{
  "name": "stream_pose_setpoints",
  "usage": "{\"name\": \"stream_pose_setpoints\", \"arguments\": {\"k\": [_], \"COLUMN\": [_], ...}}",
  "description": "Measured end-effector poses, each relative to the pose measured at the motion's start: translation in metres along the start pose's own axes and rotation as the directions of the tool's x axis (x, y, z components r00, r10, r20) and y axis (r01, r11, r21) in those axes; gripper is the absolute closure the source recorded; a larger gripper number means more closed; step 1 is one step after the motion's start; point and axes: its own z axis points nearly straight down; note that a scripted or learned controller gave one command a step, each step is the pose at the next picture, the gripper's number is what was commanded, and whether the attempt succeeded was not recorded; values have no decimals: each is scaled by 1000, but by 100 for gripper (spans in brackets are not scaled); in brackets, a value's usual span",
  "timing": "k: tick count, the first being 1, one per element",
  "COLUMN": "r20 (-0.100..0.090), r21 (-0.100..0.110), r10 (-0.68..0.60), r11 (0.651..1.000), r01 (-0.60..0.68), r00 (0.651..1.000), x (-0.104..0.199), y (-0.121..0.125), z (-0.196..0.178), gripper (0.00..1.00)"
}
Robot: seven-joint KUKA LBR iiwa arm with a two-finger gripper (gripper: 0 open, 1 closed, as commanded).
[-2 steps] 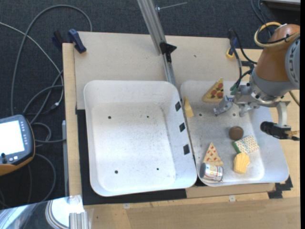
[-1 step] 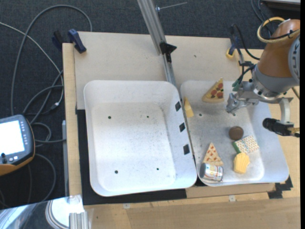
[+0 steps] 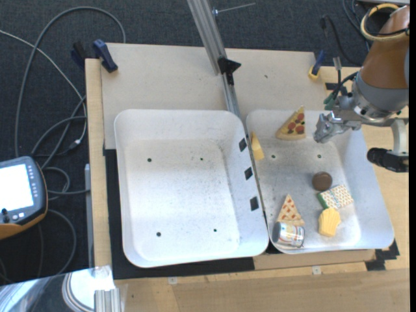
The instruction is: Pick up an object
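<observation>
The right bin holds a flat pizza-slice toy (image 3: 292, 125) near its far edge, a brown round piece (image 3: 322, 181) mid-bin, a patterned square packet (image 3: 337, 197), a yellow corn-like toy (image 3: 329, 222), a second pizza slice (image 3: 290, 210) and a small silver can (image 3: 288, 234) lying on its side.

floor (image 3: 39, 18): dark carpet | cables (image 3: 45, 51) | bench (image 3: 162, 77): pale wood

My arm (image 3: 385, 64) runs off the right edge, so I see little above its orange band. The gripper (image 3: 324, 130) is small and partly blurred; I can't tell how it stands. A handheld screen unit (image 3: 19, 192) is cut by the left edge. The small can (image 3: 289, 234) has a label too small to read.
</observation>
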Motion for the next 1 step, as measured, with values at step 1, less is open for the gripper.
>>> {"name": "stream_pose_setpoints", "arguments": {"k": [1], "r20": [1], "r21": [-2], "r10": [0], "r11": [1000], "r01": [0], "r00": [1000], "x": [1], "y": [12], "z": [-54], "gripper": [100]}}
